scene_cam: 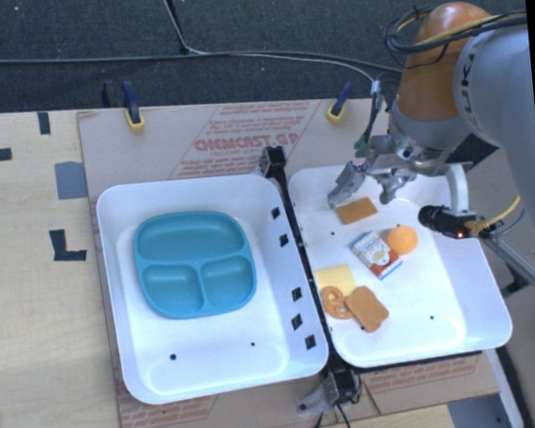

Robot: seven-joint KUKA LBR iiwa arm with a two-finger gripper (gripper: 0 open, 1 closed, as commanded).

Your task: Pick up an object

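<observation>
My gripper [367, 187] hangs over the back of the right bin [448, 332], fingers spread open and nothing between them. Just below the fingertips lies a flat brown cracker-like piece [357, 211]. Further forward in the same bin are a small red-and-white carton [375, 252], an orange ball [402, 240] touching it, a yellow square slice [334, 278], a pretzel-like orange piece [333, 301] and a brown bread-like piece [366, 308].
The left bin [141, 362] holds a blue divided plate [195, 263]. A black divider [293, 253] runs between the bins. Two clamps [132, 110] [340, 107] grip the cardboard's back edge. A cable [233, 52] crosses behind the bench.
</observation>
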